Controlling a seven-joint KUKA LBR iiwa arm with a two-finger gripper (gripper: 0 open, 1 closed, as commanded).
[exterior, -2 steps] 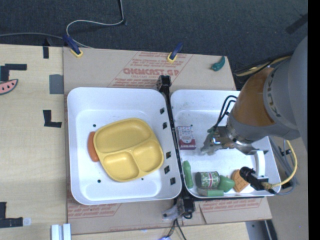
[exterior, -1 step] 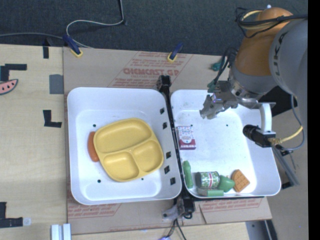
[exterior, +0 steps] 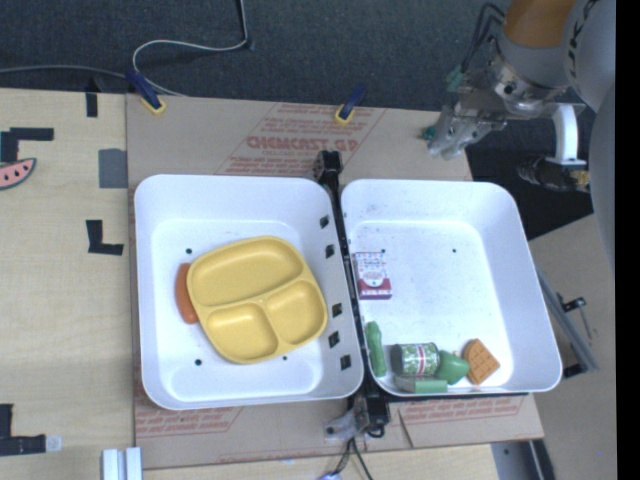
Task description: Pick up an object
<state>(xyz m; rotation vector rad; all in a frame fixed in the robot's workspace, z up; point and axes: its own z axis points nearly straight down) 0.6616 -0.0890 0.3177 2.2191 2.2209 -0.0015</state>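
Grey arm with orange band sits high at the far right; gripper (exterior: 452,136) hangs outside the bins, beyond the far rim of the right bin (exterior: 505,200), over the cardboard edge. Finger state: cannot tell, too small and blurred against the dark floor.

Candidate objects all lie nearer the camera than the gripper, inside the right bin. Red-and-white packet (exterior: 373,274) is the closest to the gripper: toward the camera and slightly left, lying flat near the divider, long axis running roughly far-to-near. Further on the same line, at the bin's near wall, a cluster: small jar (exterior: 413,357) on its side, long axis left-right, a green item (exterior: 374,349) to its left, another green piece under it, and an orange waffle-like piece (exterior: 481,361) just to its right. These appear to touch or nearly so.

Left bin (exterior: 160,268) holds a yellow divided tray (exterior: 257,298) over an orange object (exterior: 184,294); well apart from the gripper.

Judgement: nothing held; approach not begun. Packet is the isolated target, but flat, so likely a hard pinch.
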